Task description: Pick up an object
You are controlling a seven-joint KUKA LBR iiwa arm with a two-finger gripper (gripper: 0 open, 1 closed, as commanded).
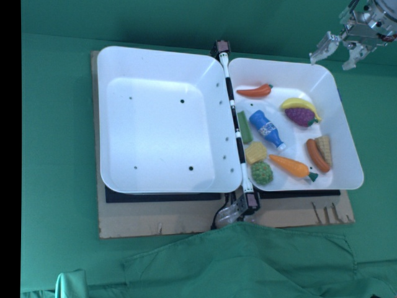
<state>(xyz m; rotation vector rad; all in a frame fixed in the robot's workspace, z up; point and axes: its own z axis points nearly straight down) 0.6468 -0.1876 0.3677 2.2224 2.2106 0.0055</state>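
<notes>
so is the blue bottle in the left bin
No, the blue bottle lies in the right bin, among the toy foods.

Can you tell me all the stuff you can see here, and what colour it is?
white plastic bins: 2, side by side on the bench
red chilli pepper toy: 1, right bin, far side
blue plastic bottle: 1, right bin, middle
purple grapes toy: 1, against a yellow banana
orange carrot toy: 1, near side
green broccoli toy: 1, near corner
yellow corn toy: 1, beside broccoli
tool: 1, silver, open, above right bin's far corner
</notes>
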